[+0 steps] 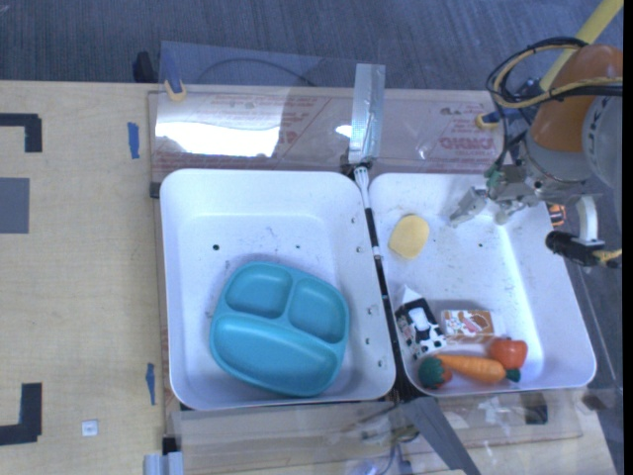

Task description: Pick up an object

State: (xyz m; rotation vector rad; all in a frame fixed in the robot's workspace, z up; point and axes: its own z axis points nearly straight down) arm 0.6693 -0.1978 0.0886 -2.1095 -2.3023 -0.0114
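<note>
So on the left of the desk (69, 295) there's the left bin (257, 191) with a teal divided plate (282, 328) lying in its lower half, nothing else in there. Moving right, the right bin (554, 310) has the actual candidates: a yellow lemon-ish thing (408, 236) alone near the divider, then a clump along the bottom edge with a black-and-white cow toy (418, 327), a small snack packet (465, 323), a carrot (467, 367) and a tomato (507, 351) all touching or nearly so. The gripper (487, 206) hangs over the bin's upper right, fingers spread, holding nothing. My worry: if it goes for the clump, the fingers could land on two items or shove them against the wall. The lemon looks round, so it could squirt out sideways.
</note>
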